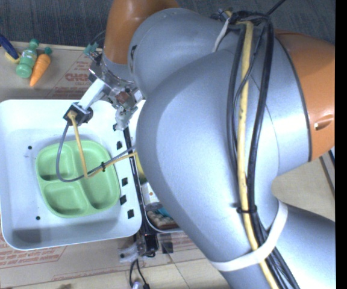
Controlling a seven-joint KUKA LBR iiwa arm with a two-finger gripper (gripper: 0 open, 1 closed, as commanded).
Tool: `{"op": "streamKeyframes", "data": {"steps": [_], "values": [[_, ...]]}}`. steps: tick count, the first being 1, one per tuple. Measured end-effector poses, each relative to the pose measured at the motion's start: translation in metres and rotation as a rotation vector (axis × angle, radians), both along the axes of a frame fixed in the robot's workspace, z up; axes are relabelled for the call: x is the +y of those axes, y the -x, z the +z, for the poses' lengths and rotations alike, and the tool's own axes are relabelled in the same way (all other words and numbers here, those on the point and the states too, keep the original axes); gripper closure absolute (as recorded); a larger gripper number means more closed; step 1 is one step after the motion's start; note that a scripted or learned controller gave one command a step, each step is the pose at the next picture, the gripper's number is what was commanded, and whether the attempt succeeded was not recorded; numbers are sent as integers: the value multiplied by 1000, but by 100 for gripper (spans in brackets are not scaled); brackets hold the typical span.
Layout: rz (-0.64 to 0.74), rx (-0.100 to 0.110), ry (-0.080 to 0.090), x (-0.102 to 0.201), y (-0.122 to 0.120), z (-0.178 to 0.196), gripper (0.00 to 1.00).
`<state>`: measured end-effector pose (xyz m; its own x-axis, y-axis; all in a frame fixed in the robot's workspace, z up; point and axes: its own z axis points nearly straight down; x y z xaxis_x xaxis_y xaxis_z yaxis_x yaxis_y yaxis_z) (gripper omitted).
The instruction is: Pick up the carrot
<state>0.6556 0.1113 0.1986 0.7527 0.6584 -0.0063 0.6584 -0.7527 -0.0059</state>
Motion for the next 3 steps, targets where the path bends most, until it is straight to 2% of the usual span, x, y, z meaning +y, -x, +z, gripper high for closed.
{"op": "streamKeyframes", "data": {"steps": [1, 2, 3], "values": [[-31, 1, 1, -39, 126, 45, 0], [108, -4, -1, 3, 49, 125, 0], [-101, -1, 3, 28, 22, 117, 0]]}}
